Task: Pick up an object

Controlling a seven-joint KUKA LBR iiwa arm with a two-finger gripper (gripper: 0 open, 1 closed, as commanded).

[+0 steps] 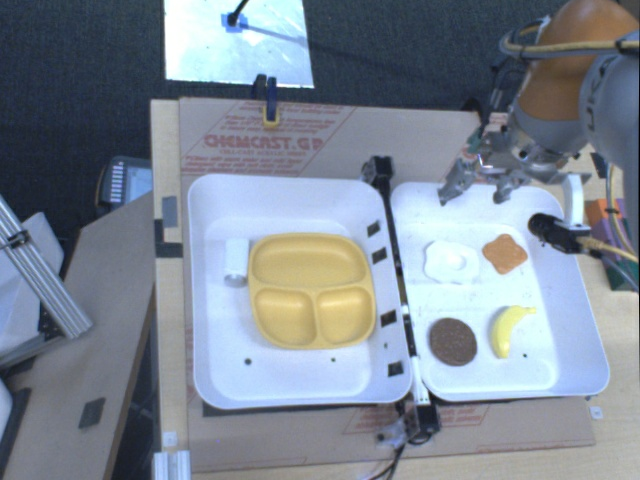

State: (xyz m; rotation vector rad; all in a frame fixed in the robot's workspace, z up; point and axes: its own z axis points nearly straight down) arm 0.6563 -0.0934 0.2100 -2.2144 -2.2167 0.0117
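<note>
Over the far edge of the right bin [570, 298], the arm [580, 58] reaches in from the right, its orange band above the wrist. The jaws [473, 187] hang above the bin's back rim with both fingers spread apart and nothing between them.

Four toy foods lie on the right bin's floor, all apart from one another. A fried egg [449, 262] sits left of centre, white with a pale yolk. Just to its right lies a slice of toast [504, 254], orange-brown. Nearer the front, a round brown patty [453, 341] lies below the egg, and a banana [509, 328] lies to the patty's right, below the toast. The toast and egg are the nearest to the jaws, yet none of the four touches them.

The left bin [215, 368] holds a yellow tray [310, 290] with three compartments, one long one at the back and two smaller ones at the front. A small white block [236, 262] lies just beside the tray's left edge.

Both bins rest side by side on a cardboard sheet [300, 140] with red print, which lies on the table [110, 298]. A black strip with clips [390, 258] runs between the bins. A yellow and black clamp [268, 103] grips the sheet's back edge. Behind it, a shiny square plate [238, 30] lies on dark carpet [70, 58].
</note>
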